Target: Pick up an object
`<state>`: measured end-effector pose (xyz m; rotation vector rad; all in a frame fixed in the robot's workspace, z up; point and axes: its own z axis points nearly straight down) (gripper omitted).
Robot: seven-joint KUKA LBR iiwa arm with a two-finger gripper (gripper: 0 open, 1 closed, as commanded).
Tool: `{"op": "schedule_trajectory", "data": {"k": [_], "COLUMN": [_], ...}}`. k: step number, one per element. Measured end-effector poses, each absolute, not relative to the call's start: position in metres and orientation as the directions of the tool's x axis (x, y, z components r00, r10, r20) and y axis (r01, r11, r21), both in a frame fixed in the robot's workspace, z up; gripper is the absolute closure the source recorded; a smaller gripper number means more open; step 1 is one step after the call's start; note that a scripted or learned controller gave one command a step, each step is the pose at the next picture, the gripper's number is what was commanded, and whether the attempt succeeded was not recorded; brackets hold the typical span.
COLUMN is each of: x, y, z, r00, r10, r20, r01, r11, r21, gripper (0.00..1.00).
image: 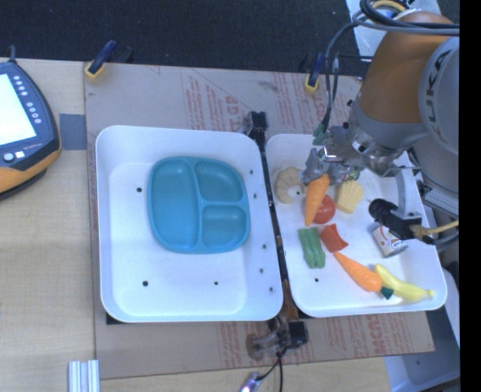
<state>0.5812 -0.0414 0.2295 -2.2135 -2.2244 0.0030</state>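
On the left we see 1 white bin [118, 219] holding 1 blue divided plate [198, 202]; nothing there is a pick target for now. In the right bin [301, 296] we count the toy foods: 1 pale round piece [287, 184], 1 green piece [311, 247], 2 carrots, 1 red tomato-like piece [325, 211], 1 red pepper-like piece [333, 237], 1 corn cob [349, 195] and 1 banana [405, 285]. The gripper [328, 163] hangs over the bin's upper part, and the upper carrot [315, 200] lies directly below it, touching or nearly so, its long axis running down and slightly left. We cannot tell how its jaws stand. The lower carrot [358, 272] lies well apart, towards the banana. We judge the upper carrot the likeliest target.
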Motion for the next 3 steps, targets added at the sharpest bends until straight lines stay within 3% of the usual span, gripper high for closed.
{"op": "schedule_trajectory", "data": {"k": [1,2,3], "x": [0.534,0.485,0.512], "y": [0.004,0.050,0.011], "z": [0.258,0.253,0.268], "r00": [-0.005,-0.008,-0.003], "r10": [1.000,1.000,1.000], "r20": [0.002,-0.001,0.000], "r01": [1.000,1.000,1.000], "r11": [0.005,0.008,0.003], "r21": [-0.005,-0.005,-0.003], "gripper": [1.00,1.00,1.00]}}
